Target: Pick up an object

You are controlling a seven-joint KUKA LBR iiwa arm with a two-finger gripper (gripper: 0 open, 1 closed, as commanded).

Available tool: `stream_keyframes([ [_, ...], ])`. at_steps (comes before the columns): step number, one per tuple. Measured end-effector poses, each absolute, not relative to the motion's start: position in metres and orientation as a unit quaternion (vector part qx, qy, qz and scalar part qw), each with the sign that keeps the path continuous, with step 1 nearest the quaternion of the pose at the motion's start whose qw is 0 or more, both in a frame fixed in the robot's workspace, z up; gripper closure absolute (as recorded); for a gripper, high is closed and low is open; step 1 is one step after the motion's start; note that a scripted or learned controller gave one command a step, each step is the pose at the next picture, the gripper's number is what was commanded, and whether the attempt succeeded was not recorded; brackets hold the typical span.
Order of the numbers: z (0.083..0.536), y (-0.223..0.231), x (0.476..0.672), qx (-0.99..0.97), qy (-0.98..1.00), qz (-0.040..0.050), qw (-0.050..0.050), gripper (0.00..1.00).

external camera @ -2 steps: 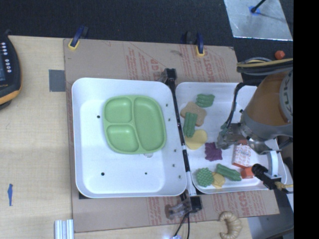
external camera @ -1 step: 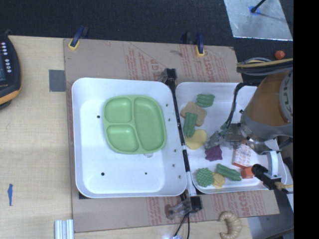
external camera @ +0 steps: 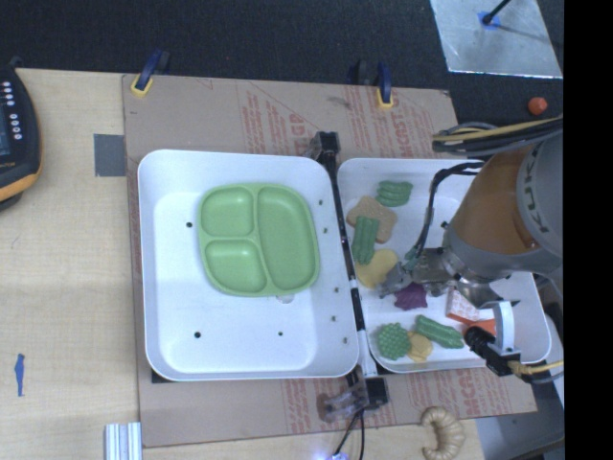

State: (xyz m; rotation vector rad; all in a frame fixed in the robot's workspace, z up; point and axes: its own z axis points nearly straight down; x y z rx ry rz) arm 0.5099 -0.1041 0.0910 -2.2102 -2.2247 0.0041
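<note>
The right bin [external camera: 536,348] holds several toy foods: a green ridged piece [external camera: 394,194], a tan biscuit [external camera: 372,218], a long green piece [external camera: 364,243], a yellow piece [external camera: 381,261], a purple piece [external camera: 411,298], a bumpy green round [external camera: 391,338] and a green pickle [external camera: 439,332]. My gripper [external camera: 410,274] hangs low in the middle of this bin, between the yellow piece and the purple piece, close to both. The wrist hides what lies under it. I see nothing lifted off the bin floor.
The left bin [external camera: 172,286] carries a green divided plate [external camera: 259,239]. A red-and-white packet [external camera: 463,307] and a small yellow piece [external camera: 420,349] lie near the right bin's front. The arm's orange band [external camera: 488,209] covers the bin's right side.
</note>
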Motion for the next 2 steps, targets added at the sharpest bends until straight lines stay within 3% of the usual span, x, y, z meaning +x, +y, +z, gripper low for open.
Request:
stream_keyframes([
  [1, 0.102, -0.106, 0.510, -0.705, -0.709, 0.0017, 0.003, 1.00],
  [2, 0.185, -0.133, 0.508, -0.707, -0.707, -0.0010, -0.002, 1.00],
])
